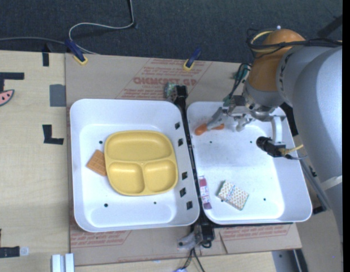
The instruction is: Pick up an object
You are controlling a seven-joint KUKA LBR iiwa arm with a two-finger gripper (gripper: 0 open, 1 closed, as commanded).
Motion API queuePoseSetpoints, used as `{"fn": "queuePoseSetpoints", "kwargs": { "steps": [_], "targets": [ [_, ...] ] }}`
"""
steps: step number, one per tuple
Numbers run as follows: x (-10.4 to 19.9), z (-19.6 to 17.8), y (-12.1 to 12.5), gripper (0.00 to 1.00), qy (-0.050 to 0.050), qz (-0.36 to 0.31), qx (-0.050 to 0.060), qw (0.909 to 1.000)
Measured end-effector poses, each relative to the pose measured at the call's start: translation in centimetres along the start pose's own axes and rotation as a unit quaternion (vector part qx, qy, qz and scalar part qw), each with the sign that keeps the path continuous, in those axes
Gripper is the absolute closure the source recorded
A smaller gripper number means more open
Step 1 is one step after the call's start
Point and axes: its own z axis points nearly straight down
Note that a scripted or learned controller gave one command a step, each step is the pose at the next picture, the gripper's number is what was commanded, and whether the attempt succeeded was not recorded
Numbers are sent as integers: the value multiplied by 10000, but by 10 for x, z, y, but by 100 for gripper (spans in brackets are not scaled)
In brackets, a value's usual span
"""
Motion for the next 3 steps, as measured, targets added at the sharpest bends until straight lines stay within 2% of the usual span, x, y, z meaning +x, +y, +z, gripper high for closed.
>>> {"fn": "queuePoseSetpoints", "kwargs": {
  "steps": [1, 2, 3],
  "targets": [
    [1, -9, 0, 100, 7, -2, 4, 10000],
    [1, -9, 0, 0, 5, -3, 5, 10000],
    [1, -19, 0, 100, 12, -5, 7, 10000]
  ]
}}
